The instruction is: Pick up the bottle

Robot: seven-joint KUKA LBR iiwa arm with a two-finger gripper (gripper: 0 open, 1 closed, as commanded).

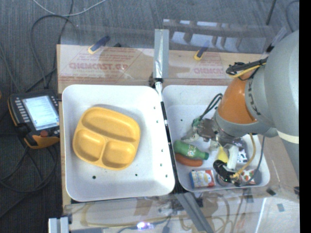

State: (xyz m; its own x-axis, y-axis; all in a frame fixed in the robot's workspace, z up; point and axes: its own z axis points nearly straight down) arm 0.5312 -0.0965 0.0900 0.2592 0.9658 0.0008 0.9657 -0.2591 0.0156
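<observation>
Right bin (184, 106) | green bottle (191, 150) lying just left of arm's wrist (216, 132)

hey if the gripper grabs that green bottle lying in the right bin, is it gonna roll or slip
The bottle lies on its side and looks round, so a nudge would probably roll it. Its surface looks glossy, so it may slip. The sausage lies right against it, which might check a roll that way.

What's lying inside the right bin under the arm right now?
The right bin holds a green bottle, an orange-red piece beside it and a small carton. The arm covers the bin's far right, so anything beneath it is hidden.
</observation>
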